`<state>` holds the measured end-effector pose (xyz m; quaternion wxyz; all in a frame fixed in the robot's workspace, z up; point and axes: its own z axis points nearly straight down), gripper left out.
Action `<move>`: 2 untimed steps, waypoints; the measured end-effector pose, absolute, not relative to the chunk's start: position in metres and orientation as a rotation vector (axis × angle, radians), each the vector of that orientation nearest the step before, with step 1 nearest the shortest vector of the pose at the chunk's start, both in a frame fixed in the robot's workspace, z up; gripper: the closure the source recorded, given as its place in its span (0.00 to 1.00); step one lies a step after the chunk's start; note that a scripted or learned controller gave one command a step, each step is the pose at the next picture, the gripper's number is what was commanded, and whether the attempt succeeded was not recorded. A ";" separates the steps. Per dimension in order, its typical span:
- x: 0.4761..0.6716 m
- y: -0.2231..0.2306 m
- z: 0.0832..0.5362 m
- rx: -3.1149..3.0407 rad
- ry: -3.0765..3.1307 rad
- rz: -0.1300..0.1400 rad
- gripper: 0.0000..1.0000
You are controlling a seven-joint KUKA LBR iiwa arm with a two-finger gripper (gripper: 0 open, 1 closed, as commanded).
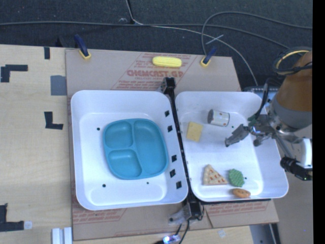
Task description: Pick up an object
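— What does the arm (293,98) look like?
— Grey, bulky, with an orange band near the wrist and a yellow cable loop above.
— And the gripper (245,135)?
— Dark grey metal fingers.

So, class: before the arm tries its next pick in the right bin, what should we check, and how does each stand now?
1. Gripper over the right bin: ok.
2. Gripper open: ok.
3. Nothing between its fingers: ok.
4. Nearest target, the white cylinder, lies apart from other items: ok.
5. Yellow block clear of the bin wall: ok.
6. Gripper height above the bin floor: cannot tell.
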<state>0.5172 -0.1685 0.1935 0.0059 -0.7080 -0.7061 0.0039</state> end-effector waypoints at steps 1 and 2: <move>0.520 -0.168 0.200 -2.219 -2.221 0.002 0.00; 0.518 -0.176 0.152 -2.218 -2.219 0.006 0.00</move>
